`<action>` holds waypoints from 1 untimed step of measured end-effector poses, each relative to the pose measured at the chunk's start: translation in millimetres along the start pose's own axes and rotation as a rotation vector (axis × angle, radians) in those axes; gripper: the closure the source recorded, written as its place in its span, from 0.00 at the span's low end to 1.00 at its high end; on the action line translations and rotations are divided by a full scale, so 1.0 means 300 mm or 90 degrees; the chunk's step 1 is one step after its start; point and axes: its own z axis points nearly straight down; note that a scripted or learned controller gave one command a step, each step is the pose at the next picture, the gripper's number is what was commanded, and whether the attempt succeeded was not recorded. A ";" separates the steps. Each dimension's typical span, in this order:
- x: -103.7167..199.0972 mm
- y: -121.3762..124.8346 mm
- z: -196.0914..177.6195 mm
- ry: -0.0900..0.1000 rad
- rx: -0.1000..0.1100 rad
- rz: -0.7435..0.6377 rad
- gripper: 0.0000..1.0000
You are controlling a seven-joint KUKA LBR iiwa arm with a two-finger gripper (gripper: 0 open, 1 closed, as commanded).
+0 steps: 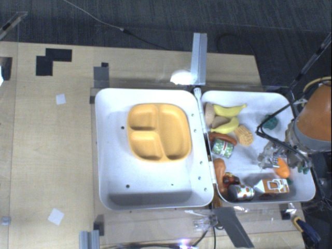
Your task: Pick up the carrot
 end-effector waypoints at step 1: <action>0.091 0.062 -0.125 0.010 -0.001 -0.030 1.00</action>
